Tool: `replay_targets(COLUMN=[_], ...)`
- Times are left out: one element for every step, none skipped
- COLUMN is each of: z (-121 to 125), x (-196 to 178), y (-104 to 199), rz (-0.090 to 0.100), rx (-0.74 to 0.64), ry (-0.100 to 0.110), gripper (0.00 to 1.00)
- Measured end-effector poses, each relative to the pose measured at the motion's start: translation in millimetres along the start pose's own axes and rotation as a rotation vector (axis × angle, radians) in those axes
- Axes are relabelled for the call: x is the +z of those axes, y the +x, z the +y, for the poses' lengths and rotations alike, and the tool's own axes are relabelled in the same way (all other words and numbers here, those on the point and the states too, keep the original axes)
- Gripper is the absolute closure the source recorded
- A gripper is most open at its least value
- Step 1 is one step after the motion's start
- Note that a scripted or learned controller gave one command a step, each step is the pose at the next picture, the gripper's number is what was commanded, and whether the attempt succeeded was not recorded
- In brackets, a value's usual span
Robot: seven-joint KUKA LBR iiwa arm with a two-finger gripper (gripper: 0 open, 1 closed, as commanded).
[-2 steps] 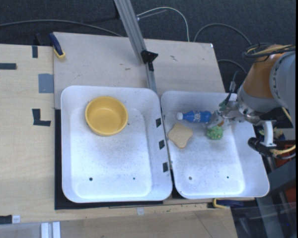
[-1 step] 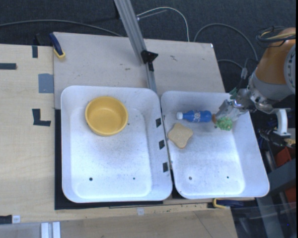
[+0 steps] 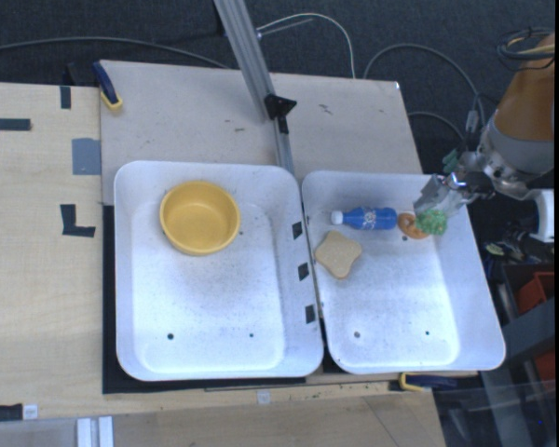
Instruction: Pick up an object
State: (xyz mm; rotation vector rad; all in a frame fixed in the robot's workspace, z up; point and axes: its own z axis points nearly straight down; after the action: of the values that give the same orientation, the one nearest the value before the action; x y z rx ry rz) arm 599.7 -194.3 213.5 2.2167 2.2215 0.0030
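The right bin [image 3: 466, 333] holds a blue bottle with a white cap [image 3: 365, 218] lying on its side near the far wall. A tan, toast-shaped piece [image 3: 338, 253] lies just in front of the bottle. A small orange and green object [image 3: 423, 223] rests at the bin's far right rim. My gripper [image 3: 441, 197] hangs right over that rim, directly above and touching or almost touching the green part. A yellow bowl [image 3: 200, 216] stands upright in the left bin [image 3: 140, 343].
A grey metal pole [image 3: 250, 54] slants down from the top to the gap between the bins. A blue and yellow clamp [image 3: 106, 86] sits at the board's far left corner. Cables loop behind the right bin.
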Motion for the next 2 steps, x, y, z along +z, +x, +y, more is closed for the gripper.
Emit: replay_targets(z=[1, 2], x=[-44, -30], y=[6, 57], rz=[0.000, 0.002], rx=[0.000, -0.003], ry=[0.000, 0.006], gripper=[1.00, 1.00])
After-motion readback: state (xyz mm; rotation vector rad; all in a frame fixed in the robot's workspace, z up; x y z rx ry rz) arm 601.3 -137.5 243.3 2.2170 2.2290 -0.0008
